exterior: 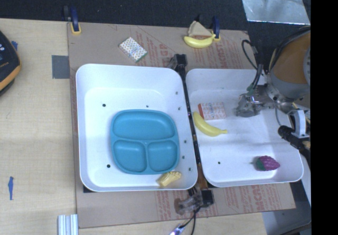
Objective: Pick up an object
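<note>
The right bin (232,176) holds a yellow banana (208,125) near its left wall, with a small red-and-white packet (212,110) just above it. A purple bunch of grapes (267,163) lies near the bin's front right corner. My gripper (248,105) hangs over the upper right part of this bin, to the right of the packet and apart from it. Nothing is visible between its fingers. The left bin (90,123) holds a blue divided plate (144,141) and a small yellow item (169,178) by its front edge.
Outside the bins, a second banana with a sandwich-like toy (199,37) and a patterned packet (132,48) lie on the cardboard behind. Clamps stand at the bins' joint, back (179,61) and front (194,201). Cables (253,54) loop beside the arm at right.
</note>
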Robot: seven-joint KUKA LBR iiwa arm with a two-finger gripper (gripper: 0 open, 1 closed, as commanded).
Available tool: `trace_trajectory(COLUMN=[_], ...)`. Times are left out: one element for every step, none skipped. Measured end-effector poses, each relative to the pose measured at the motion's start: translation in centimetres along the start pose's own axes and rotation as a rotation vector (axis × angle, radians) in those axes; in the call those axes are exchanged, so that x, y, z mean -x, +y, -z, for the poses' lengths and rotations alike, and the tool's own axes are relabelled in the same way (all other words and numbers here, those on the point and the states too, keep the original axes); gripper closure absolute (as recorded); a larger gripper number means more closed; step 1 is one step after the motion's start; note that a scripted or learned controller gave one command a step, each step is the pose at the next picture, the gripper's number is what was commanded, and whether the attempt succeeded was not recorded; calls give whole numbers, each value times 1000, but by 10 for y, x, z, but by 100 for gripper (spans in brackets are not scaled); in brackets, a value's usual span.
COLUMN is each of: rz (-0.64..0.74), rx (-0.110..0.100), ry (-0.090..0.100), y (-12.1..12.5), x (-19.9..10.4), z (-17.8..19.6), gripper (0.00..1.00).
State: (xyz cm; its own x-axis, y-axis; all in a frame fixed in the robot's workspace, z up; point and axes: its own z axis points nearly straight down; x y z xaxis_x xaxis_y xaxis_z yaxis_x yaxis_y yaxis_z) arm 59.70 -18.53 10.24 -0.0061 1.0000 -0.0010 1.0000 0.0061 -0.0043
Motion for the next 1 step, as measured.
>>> trace_trajectory(rz=[-4], rx=[3], ry=[1], y=[-25], x=[-4], z=[71], gripper=[100])
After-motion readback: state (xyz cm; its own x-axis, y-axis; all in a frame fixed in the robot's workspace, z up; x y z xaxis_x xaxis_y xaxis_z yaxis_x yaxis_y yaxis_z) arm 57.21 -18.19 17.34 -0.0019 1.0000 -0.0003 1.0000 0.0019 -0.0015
